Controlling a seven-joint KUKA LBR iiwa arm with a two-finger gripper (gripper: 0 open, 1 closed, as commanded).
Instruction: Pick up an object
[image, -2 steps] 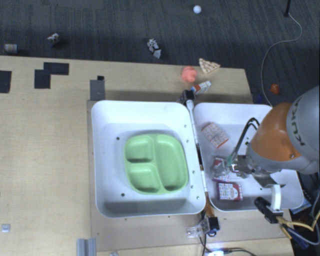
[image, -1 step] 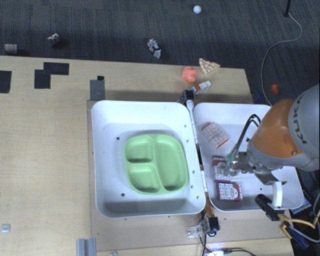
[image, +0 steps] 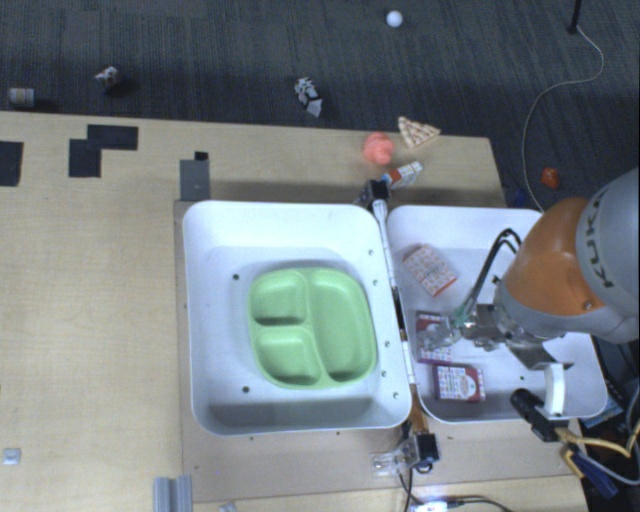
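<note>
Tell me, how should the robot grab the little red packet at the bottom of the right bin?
The red packet lies flat on the right bin floor, so come straight down from above. Probably best to pinch across its shorter sides, which look free of neighbours; the bin wall is close below it.

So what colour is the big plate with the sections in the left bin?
Light green. The divided plate shows best in the camera view, sitting in the left white bin.

Green tray (image: 310, 325) w/ compartments in white left bin (image: 215, 300). Right bin (image: 590, 395) white; red-patterned packets (image: 458, 382), pinkish checked one (image: 430, 270). Tan wood surface (image: 90, 330). Pink ball (image: 378, 149). Arm (image: 560, 270) grey w/ orange band.
</note>
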